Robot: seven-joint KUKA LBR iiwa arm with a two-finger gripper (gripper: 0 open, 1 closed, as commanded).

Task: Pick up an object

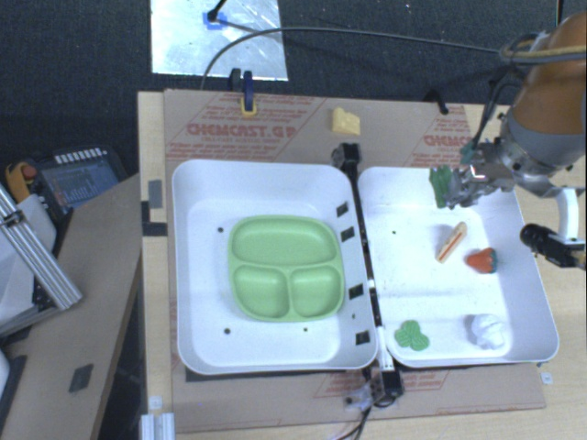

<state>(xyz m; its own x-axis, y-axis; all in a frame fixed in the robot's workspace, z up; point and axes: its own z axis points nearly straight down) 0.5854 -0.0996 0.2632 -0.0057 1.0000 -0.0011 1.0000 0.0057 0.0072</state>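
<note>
A: Where the arm (550,108) comes in from the right, what is at its tip?

B: Its pincer (459,186) hangs over the far edge of the right bin (527,273), close to the back wall. A dark green object (442,185) sits right at the pincer, on its left side. I cannot tell whether that object is between the fingers or just beside them, so I cannot tell whether the pincer is clenched or released.

A: What else lies in that right bin?

B: A tan, stick-shaped piece like a hot dog (450,242) lies slanted near the middle, just below the pincer. To its right is a red strawberry-like toy (481,260) with a green end. Near the front wall sit a green, broccoli-like piece (412,336) at the left and a white crumpled lump (486,329) at the right, well apart from each other.

A: And the left bin?

B: The left bin (197,246) holds a light green divided plate (282,268) with three compartments, lying flat in the middle.

A: Anything outside the bins?

B: A yellow, cheese-like wedge (346,121) rests on the brown board (275,126) behind the bins. A blue and yellow clamp (246,93) grips that board's far edge on the tabletop (110,246). A shiny sheet (215,26) lies farther back.
</note>
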